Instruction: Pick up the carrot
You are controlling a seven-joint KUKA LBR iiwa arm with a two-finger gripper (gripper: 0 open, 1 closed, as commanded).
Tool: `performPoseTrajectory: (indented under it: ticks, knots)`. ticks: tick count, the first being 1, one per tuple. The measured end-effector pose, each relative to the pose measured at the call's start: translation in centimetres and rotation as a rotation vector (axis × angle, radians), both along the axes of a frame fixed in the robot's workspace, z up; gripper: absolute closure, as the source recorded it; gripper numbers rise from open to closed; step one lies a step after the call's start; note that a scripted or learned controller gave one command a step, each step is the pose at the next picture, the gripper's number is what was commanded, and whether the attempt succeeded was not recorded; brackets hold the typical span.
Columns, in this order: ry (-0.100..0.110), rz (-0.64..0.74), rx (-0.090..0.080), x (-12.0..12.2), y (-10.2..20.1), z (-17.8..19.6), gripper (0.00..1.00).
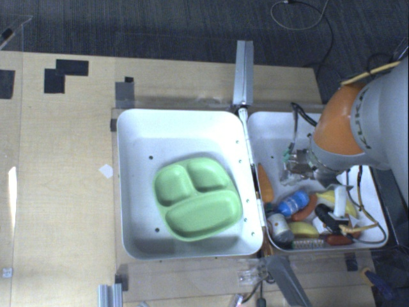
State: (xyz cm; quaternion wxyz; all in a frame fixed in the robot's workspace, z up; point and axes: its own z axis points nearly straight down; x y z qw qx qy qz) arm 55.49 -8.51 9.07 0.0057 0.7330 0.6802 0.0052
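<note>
Against the right bin's (255, 123) left wall, your carrot (265, 184) lies lengthwise, just left of the hand (298, 168). Whether that hand is open, you cannot tell.

Robotics lab: bench (64, 171), white bins (134, 190)

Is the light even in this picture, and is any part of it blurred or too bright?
Camera view: soft, even light; the left white bin is bright yet keeps detail; faint shadow surrounds the green sectioned plastic tray; the orange carrot is sharp; the gripper looks slightly blurred.
</note>
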Motion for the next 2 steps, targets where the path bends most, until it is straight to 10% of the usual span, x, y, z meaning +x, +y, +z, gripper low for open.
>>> performPoseTrajectory:
  ticks: [2]
  knots:
    - [-0.003,-0.483,0.009,-0.9,-0.5,0.0,1.00]
